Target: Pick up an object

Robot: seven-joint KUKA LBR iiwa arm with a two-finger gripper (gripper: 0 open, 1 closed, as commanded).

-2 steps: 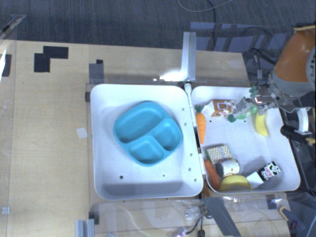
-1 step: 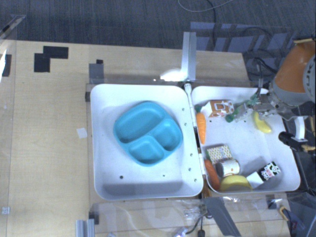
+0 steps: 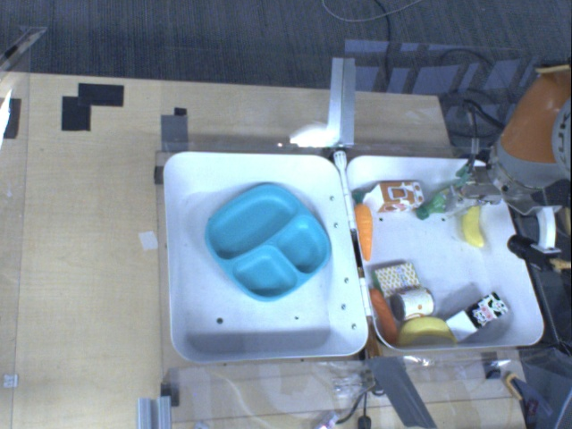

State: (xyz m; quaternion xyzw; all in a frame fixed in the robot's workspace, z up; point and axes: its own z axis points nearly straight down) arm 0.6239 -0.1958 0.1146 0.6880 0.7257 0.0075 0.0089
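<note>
In right bin (image 3: 527, 324) | tool (image 3: 466, 189) over green object (image 3: 434, 205), beside banana (image 3: 472, 226)

The two white bins (image 3: 179, 239) look like smooth plastic with a faint sheen, and the blue divided tray (image 3: 266, 239) is glossy moulded plastic. The bench (image 3: 80, 239) looks like pale matt wood, and the floor (image 3: 179, 16) beyond is dark ribbed carpet.

A small yellow plastic banana (image 3: 472, 226) is lying flat near the right white bin's (image 3: 527, 329) far wall, beside a green toy (image 3: 435, 204).
</note>
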